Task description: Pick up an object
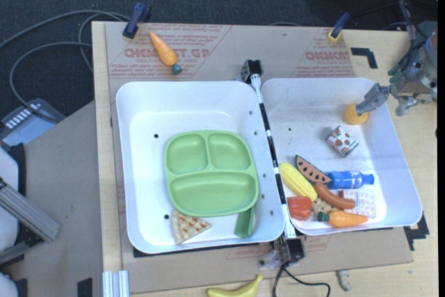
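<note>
One gripper [375,98] at far right of right bin [410,184] — finger state unclear; blue bottle [350,180] lies w/ long axis left-right.

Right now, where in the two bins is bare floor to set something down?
Left bin: the strip above the green tray. Right bin: floor between the divider and the small box. Crowded: the right bin's near corner, around the corn and blue bottle.

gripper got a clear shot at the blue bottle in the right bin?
Probably yes. The blue bottle lies on its side with its top face exposed; the gripper sits above the same bin's far side. The sausage crowds its near side, so finger room looks tight.
</note>
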`<act>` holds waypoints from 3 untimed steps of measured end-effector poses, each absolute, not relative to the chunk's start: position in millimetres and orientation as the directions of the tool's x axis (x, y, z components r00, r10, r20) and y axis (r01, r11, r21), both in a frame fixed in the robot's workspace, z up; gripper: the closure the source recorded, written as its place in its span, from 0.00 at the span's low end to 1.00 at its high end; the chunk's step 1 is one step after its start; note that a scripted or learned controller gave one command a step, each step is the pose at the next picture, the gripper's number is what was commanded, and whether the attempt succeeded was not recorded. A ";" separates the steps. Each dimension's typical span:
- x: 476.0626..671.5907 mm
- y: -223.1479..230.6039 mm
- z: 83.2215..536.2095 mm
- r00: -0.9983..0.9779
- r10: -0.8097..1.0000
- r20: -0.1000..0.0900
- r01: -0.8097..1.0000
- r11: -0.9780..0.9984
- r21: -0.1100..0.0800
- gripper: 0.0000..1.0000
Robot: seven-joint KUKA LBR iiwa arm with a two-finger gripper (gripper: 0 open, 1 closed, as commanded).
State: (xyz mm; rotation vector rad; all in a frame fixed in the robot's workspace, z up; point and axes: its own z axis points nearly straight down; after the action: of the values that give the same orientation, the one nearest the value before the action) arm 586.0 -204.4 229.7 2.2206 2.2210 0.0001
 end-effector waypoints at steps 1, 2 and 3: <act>596.1 -191.8 84.3 -0.001 1.000 0.000 1.000 0.001 0.000 0.00; 568.6 -151.6 84.5 -0.001 1.000 0.001 1.000 0.001 -0.002 0.00; 569.0 -151.9 94.5 0.000 1.000 0.000 1.000 0.000 0.001 1.00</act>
State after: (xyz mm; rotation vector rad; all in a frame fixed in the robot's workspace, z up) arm 569.0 -151.9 94.5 2.2214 2.2213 0.0008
